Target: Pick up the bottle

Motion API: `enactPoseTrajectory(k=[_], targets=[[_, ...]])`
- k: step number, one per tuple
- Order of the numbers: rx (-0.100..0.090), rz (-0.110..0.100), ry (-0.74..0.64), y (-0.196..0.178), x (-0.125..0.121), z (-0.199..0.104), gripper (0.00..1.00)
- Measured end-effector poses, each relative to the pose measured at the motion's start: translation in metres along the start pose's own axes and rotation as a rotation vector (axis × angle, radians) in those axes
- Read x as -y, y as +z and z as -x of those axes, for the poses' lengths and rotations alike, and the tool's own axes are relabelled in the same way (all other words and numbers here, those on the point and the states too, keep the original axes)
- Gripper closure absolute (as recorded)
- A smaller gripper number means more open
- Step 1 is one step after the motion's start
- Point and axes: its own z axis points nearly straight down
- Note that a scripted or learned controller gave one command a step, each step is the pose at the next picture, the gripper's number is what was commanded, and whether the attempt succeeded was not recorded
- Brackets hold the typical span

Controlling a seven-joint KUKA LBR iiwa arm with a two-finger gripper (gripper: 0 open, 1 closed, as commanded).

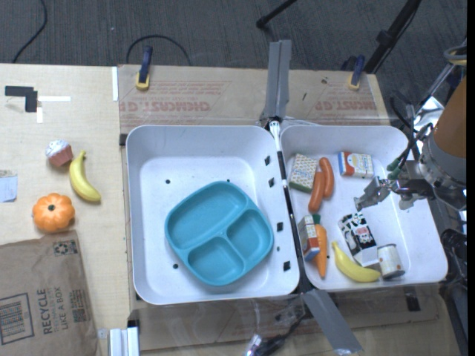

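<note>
Two white bins sit side by side: the left bin (141, 221) holds a blue tray (217, 232), the right bin (415, 273) the bottle (358, 237), lying at six o'clock, untouched. The pick is judged not yet begun. At three o'clock the gripper (369, 199) hovers above the bottle, spread and grasping nothing.

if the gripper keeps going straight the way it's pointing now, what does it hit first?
The gripper points left and slightly down in the camera view. First in that line is probably the hot dog, or bin floor short of it; depth is unclear.
</note>
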Motion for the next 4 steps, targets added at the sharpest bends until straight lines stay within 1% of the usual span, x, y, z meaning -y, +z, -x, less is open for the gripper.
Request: enactPoseTrajectory(k=[1, 2, 3, 4], targets=[[0.000, -0.002, 0.313, 0.069, -0.004, -0.071, 0.00], [0.002, -0.001, 0.626, 0.069, -0.039, -0.107, 0.00], [0.002, -0.001, 1.187, 0.069, -0.014, -0.189, 0.00], [-0.008, 0.006, 1.044, 0.165, -0.016, -0.257, 0.00]])
